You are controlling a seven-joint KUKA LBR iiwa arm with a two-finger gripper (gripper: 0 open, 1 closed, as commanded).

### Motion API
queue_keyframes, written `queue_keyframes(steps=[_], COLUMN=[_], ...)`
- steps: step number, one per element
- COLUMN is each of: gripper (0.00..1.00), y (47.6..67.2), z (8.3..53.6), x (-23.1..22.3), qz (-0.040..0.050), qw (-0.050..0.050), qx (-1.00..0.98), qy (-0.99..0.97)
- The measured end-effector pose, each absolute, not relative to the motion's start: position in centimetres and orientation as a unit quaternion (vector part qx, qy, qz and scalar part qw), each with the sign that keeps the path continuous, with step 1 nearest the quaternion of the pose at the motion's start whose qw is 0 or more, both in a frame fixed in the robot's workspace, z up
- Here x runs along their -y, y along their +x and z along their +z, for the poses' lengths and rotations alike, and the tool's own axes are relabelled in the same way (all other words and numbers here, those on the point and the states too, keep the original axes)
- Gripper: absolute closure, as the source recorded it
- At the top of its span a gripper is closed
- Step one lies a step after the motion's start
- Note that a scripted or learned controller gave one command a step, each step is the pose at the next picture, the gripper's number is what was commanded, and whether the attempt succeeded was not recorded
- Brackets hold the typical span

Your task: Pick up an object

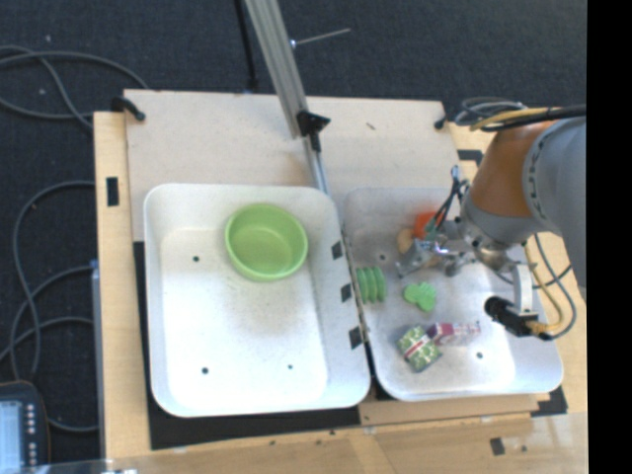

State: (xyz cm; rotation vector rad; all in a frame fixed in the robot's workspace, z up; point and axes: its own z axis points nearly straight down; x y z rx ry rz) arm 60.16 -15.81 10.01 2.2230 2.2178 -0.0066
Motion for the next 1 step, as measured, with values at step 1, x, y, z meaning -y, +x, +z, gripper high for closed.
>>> queue_keyframes(steps=[1], gripper=[1.0], y=[60.31], z=[11.24], x=[15.81], qz=[0.0004], qw=[0.002], qx=[-0.705], qy=[0.709])
